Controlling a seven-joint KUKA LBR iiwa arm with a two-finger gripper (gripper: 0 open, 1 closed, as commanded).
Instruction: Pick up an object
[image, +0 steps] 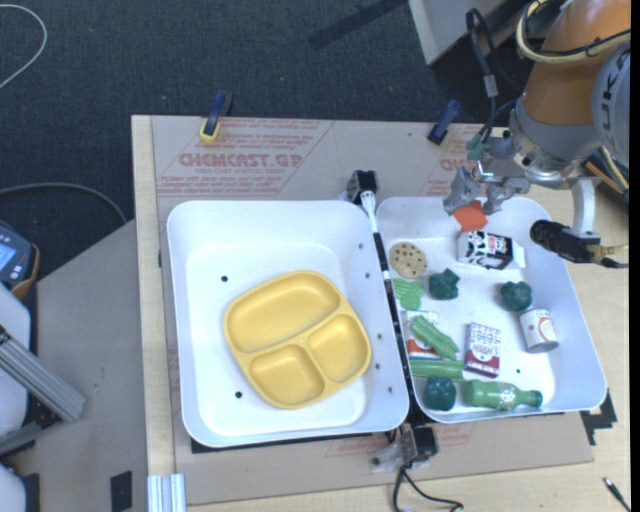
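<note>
Orange object (469, 214) pinched in end effector (470, 203) over right bin (575, 330). "CHEMCAST GP" printed red on brown surface (250, 160). Dark carpet floor (120, 60) around.

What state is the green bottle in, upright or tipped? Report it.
Tipped. The green bottle lies on its side along the near edge of the right bin, its length running across the bin floor.

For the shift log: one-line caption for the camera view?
Gripper holds a small orange object above the right bin; yellow tray in left bin.
</note>
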